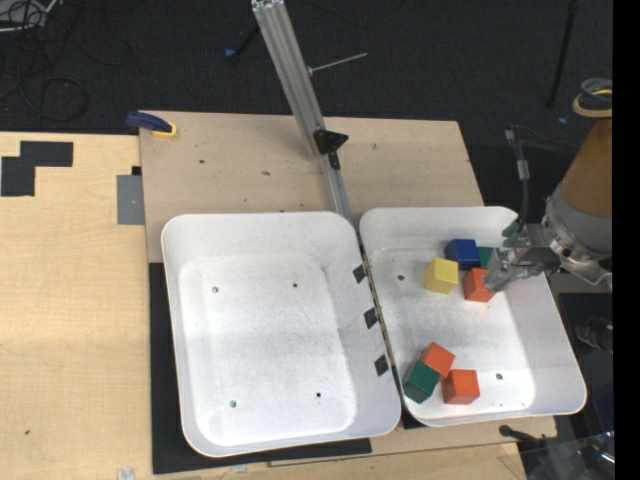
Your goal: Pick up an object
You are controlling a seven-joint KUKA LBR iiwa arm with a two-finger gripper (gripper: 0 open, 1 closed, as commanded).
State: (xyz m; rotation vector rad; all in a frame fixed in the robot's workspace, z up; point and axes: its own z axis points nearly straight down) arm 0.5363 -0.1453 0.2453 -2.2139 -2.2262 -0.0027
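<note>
Two white bins sit side by side on the wooden surface (250, 158). The left bin (190, 258) shows only its speckled floor. The right bin (540, 368) holds six blocks, lying in two groups.

The upper group has three blocks in clear view: one blue block (462, 250), one yellow block (441, 275) just below and left of it, and one red block (476, 285) to the right of the yellow one. A small patch of green (487, 257) shows beside the blue block, next to the tool; whether it is a seventh block cannot be told.

The lower group has three: one orange block (437, 357), one green block (421, 380) touching it on the lower left, and one more orange block (461, 385) just to the right of the green one.

The arm reaches in from the right, and the tool (500, 268) sits low over the bin's right part, just beside the red block and touching or nearly touching its upper right edge. Whether the tool is apart or together cannot be told, and no block is seen between its tips.

A slanted metal rail (295, 78) rises from between the bins toward the top. A blue and yellow clamp (152, 123) lies at the surface's far left corner.
</note>
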